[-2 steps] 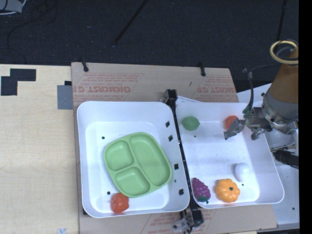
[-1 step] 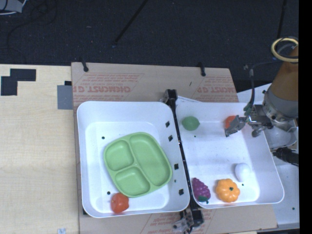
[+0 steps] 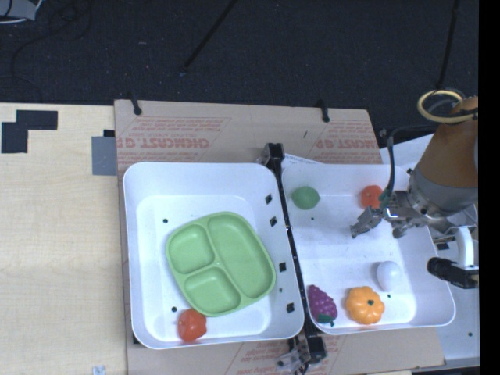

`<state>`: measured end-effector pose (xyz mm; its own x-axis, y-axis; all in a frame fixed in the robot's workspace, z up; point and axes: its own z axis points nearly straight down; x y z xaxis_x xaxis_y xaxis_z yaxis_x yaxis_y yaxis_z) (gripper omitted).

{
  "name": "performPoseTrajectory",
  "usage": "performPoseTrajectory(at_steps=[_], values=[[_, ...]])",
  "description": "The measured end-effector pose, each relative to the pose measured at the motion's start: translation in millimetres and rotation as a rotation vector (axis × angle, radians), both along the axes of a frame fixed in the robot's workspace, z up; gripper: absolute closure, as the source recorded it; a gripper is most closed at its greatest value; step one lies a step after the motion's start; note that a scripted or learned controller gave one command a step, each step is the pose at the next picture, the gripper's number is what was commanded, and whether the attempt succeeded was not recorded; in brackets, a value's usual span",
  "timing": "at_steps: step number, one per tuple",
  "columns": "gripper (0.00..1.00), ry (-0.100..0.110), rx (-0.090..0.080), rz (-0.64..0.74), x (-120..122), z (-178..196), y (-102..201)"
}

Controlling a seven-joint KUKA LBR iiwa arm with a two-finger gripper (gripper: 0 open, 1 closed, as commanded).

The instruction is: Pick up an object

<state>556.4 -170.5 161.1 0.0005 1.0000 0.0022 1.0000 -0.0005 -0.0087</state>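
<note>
Writing: the cardboard sheet (image 3: 234,135) under the bins carries red print, upside down and mirrored from this view; the letters are too blurred to read with any certainty.
Left bin (image 3: 148,194): holds a green divided plate (image 3: 220,262) with three compartments, lying at a slant, and a red tomato-like piece (image 3: 191,325) at the near edge, just beside the plate's lower corner.
Right bin (image 3: 422,311): holds a green round piece (image 3: 305,198) near the far left corner, a red-orange piece (image 3: 370,196) near the far wall, a white egg-like piece (image 3: 387,273), an orange pumpkin-like piece (image 3: 365,305) and a purple grape bunch (image 3: 322,303) along the near wall.
Hand (image 3: 367,226): low over the middle of the right bin, fingers pointing toward the view's left; nothing shows between them, and whether they are apart or together I cannot tell.
Nearest things to the hand: the red-orange piece, just beyond it toward the far wall; the white egg-like piece nearer the camera, apart from it.
Arm (image 3: 449,162): enters from the right, its orange band above the wrist, covering part of the right bin's far right corner.
Surroundings: pale wooden bench (image 3: 55,233) to the left with black and grey patches (image 3: 31,127); dark floor with cables (image 3: 234,30) beyond.
</note>
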Motion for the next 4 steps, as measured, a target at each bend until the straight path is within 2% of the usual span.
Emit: performPoseTrajectory(at_steps=[2, 3, 4], values=[[0.0, -0.005, -0.001, -0.001, 2, -75, 3], [1.0, -0.006, -0.001, -0.004, 2, -63, 2], [1.0, -0.01, -0.003, -0.006, -5, -18, 0]])
